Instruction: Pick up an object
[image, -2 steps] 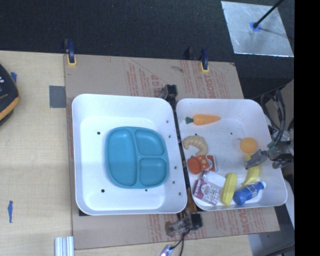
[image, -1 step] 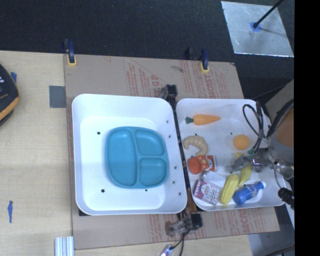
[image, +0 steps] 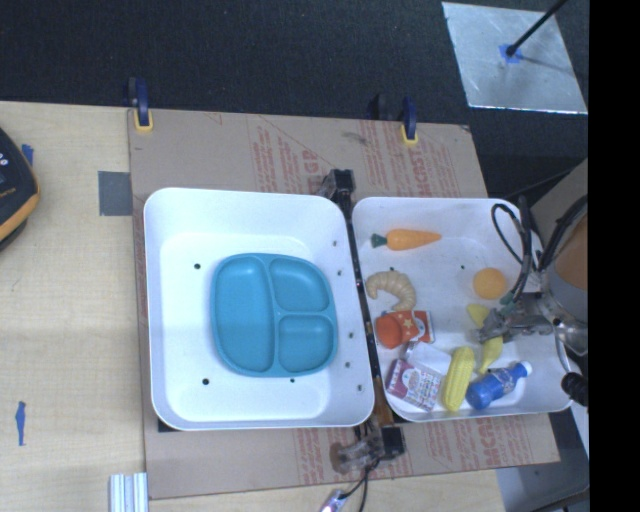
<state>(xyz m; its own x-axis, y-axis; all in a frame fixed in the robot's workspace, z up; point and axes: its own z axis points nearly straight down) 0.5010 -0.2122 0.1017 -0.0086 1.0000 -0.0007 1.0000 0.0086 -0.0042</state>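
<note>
nearest the camera, at the front edge of the right shallow white plastic bin (image: 440, 212), lie a blue plastic bottle with a white cap (image: 496, 385), a yellow toy corn cob (image: 458, 377) and a flat red-and-white printed packet (image: 417, 380), crowded together and touching, so any of them would be awkward to take alone. just behind them sit a small red toy with a white label (image: 403, 327) and a curled beige toy shrimp (image: 392, 287). at the bin's right side the gripper (image: 505, 322) is low among the items, over a small yellow piece (image: 479, 313) that looks like the likely target; whether it is spread or pressed together cannot be told, and nothing is plainly seen between its tips. a round orange toy fruit (image: 489, 283) lies just behind it, and an orange toy carrot with a green top (image: 407, 239) rests at the far edge, well apart and easier to reach. the left shallow white bin (image: 170, 215) holds a light blue divided plastic plate (image: 273, 313), probably a place for setting things down. both bins rest on brown cardboard (image: 300, 145) clamped to the wooden worktop (image: 60, 330), which keeps them from sliding.
</note>
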